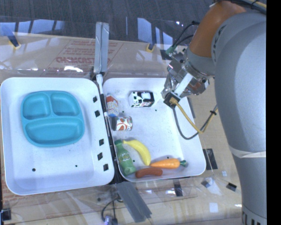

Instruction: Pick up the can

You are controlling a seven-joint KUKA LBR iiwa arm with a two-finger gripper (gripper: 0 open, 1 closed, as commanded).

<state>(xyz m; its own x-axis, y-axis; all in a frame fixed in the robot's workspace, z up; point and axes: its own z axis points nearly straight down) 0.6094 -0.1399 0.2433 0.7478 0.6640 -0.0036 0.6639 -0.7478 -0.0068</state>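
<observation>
Jaws: hidden beneath the gripper, so I cannot tell their state.
Can: on its side by the right bin's left wall, well apart from the gripper.
Handling: probably light, stiff, slick, apt to roll; grip across the body.
Obstacles: 1 small bottle just behind, banana near.

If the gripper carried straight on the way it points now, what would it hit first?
Probably bare floor of the right bin, just right of the black-and-white carton; the gripper sits well off the can. Depth is unclear.
</observation>
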